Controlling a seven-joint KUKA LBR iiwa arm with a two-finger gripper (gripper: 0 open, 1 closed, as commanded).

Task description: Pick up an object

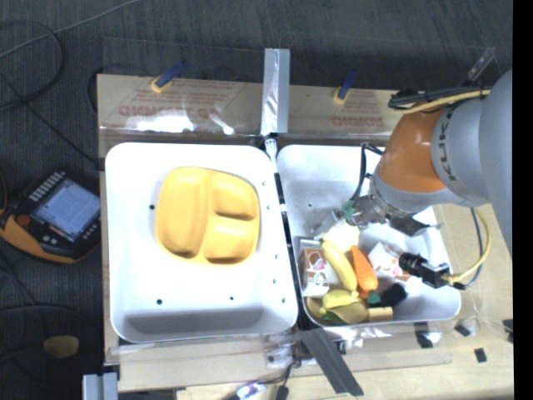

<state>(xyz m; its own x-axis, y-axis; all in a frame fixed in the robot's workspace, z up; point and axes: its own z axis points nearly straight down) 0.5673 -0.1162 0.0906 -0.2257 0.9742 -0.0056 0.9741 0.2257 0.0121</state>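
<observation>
My gripper (356, 212) hung low in the right bin (321, 169), just above the toy pile heaped at its near corner; its spread I could not tell. The banana (338, 262) and carrot (364, 271) lay there, ungrasped.

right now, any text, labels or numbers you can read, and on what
"KU": dark letters on the arm, the rest cut off by its curve.
Red print on the clear sheets behind the bins: too blurred to read.
Screen of the handheld unit on the floor: too small to read.
Card in the right bin: a picture, with no legible words.
</observation>
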